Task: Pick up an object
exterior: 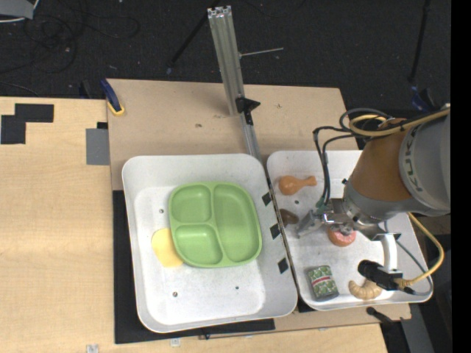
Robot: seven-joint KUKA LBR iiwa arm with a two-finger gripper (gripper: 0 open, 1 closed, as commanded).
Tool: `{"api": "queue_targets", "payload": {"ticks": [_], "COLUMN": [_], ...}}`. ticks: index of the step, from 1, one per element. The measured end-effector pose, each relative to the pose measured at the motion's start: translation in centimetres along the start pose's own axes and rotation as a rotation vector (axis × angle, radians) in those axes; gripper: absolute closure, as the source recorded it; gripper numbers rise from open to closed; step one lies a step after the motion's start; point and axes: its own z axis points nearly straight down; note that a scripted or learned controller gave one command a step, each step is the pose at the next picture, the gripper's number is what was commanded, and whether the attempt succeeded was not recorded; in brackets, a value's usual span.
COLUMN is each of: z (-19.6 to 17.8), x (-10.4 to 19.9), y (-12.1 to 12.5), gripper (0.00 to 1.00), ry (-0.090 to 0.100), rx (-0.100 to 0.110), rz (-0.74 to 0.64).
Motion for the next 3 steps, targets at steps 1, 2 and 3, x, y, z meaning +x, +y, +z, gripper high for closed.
{"api": "queue_targets", "payload": {"ticks": [1,2,3], "z": [-1.4,-7.3,-12.6], "x": [-0.8,-1.8,-2.4], "y": [0.3,0.5,1.5], "gripper": [1.0,1.0,1.0], "ry": [-0.017,0.001,0.0], "rx": [-0.017,0.004,0.003], "rz": [0.007,0.005,-0.001]}}
